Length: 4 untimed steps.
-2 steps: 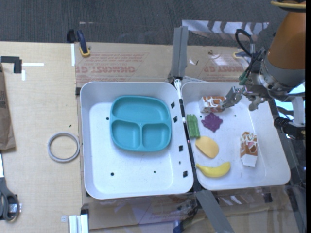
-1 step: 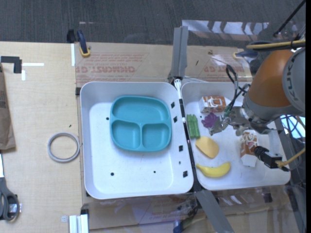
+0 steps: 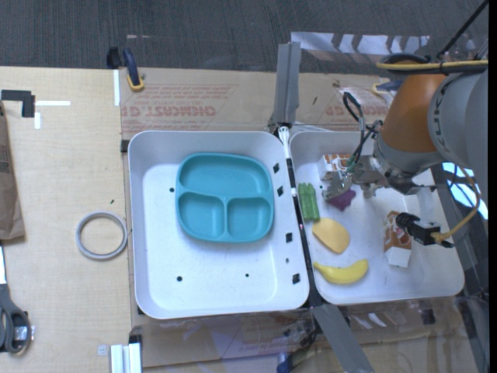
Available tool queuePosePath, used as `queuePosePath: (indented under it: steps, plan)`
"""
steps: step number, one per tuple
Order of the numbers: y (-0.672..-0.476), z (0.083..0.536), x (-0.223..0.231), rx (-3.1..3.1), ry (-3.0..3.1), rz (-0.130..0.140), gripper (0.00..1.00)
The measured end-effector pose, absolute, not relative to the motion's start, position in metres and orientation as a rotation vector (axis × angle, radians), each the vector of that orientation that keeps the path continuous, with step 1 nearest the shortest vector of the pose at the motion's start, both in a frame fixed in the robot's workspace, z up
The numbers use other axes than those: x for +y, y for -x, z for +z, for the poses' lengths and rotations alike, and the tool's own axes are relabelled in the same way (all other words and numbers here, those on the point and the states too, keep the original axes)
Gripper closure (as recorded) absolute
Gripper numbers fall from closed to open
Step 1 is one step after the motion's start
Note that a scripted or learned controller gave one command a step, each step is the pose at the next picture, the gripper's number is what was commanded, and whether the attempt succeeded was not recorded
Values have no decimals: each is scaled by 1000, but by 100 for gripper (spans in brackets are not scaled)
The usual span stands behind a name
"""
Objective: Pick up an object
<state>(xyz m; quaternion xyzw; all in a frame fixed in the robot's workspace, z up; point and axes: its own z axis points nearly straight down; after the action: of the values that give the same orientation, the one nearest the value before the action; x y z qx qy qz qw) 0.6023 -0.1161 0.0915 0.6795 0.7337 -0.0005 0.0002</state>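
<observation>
The gripper (image 3: 339, 183) is seen low in the right bin (image 3: 435, 286) over a purple object (image 3: 342, 200), jaw state untellable, and a slip is risked because the green piece (image 3: 309, 202) crowds it.

Light wood bench (image 3: 62, 177); dark carpet floor (image 3: 194, 14) beyond it; cardboard sheet (image 3: 202, 103) at bench's far edge.
</observation>
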Motion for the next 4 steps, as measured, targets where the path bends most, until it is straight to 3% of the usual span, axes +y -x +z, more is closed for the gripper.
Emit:
queuePosePath:
  steps: [1,2,3,4]
  plan:
    - [-588,92,-111,2392,-2039,-2,0]
    - [-626,92,-113,2486,-1920,-1,0]
    - [-603,92,-100,2562,-1818,-1,0]
    - [-531,146,-106,2511,-1890,-1,0]
